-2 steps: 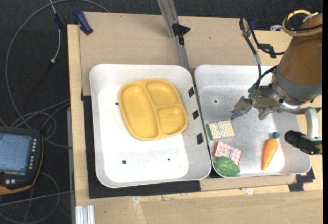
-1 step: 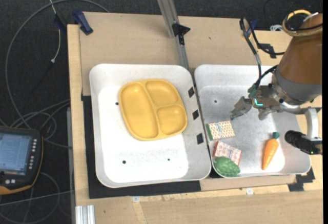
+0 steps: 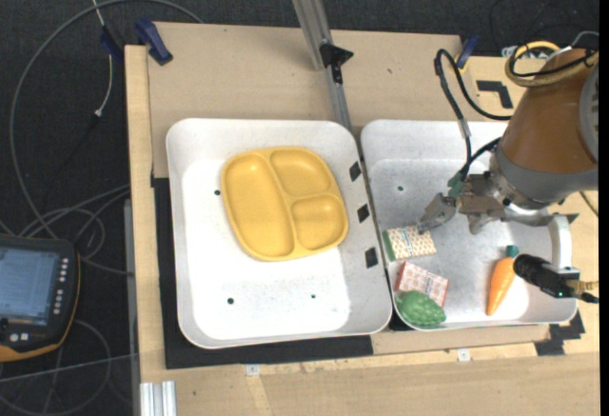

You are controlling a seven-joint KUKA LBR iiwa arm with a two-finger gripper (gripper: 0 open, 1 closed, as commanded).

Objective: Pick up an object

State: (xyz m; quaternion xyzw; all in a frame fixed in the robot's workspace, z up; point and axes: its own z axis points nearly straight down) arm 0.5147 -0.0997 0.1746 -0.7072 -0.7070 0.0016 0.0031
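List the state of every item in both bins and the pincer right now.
Yellow divided plate: flat, right way up, in the left bin.
Patterned packet: lying flat in the right bin, just below the pincer.
Pink box: lying flat, touching the green toy vegetable.
Green toy vegetable: resting at the bin's near edge.
Toy carrot: lying on its side, free.
Pincer: low above the right bin, holding nothing.

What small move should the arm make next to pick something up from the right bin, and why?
Probably ease the gripper down and slightly toward the bench's near edge, onto the small patterned packet. The gripper hangs just above and beside that packet, with nothing between its fingers, and the packet is the nearest thing to it; the carrot and green toy lie farther off.
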